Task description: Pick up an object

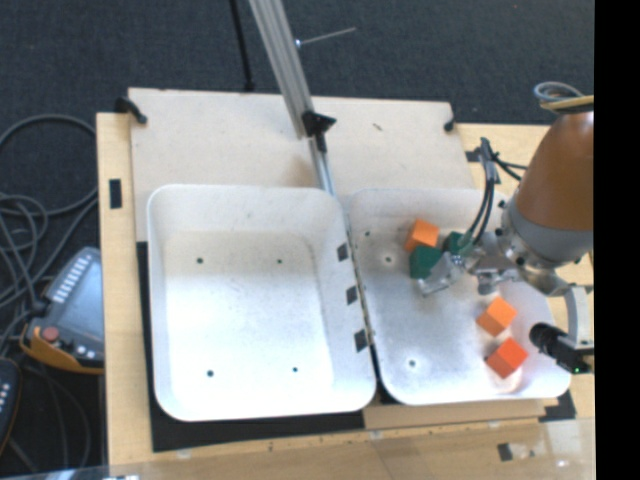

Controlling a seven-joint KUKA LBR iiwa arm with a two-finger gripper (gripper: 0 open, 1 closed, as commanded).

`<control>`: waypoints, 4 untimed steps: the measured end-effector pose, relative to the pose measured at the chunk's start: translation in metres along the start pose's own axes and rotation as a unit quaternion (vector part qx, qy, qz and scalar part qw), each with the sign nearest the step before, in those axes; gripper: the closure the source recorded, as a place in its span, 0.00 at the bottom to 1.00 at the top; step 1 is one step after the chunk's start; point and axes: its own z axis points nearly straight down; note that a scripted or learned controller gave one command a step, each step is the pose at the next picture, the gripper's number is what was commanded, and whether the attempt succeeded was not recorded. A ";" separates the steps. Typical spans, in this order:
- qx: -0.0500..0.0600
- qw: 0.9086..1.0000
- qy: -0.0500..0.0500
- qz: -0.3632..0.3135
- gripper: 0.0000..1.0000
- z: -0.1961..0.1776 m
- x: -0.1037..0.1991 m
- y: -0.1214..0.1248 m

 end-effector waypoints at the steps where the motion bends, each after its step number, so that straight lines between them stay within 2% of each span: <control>1: 0.005 1.000 0.001 -0.003 0.00 0.116 0.004 0.052; 2: 0.000 1.000 0.000 -0.003 0.00 0.138 -0.027 0.106; 3: 0.001 1.000 -0.001 -0.005 1.00 0.125 -0.028 0.105; 4: -0.002 1.000 0.002 -0.007 1.00 0.031 0.062 0.120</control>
